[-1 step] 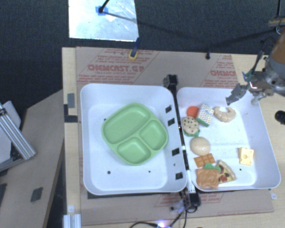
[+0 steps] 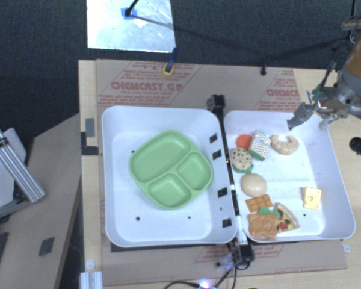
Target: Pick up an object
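The croissant (image 2: pixel 284 144), judged light, stiff and bumpy, is seen just below the gripper (image 2: pixel 302 117), whose fingers' spread cannot be told; its narrow middle is favoured for gripping.

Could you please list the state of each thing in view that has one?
Gripper: above the right bin's far edge, holding nothing.
Green tray: upright in the left bin, nothing in its compartments.
Croissant: lying loose, nearest the gripper.
Cookie: flat, touching the blue-and-white packet.
Egg: resting free.
Cheese: lying apart.
Pizza slice: flat, against the toast.
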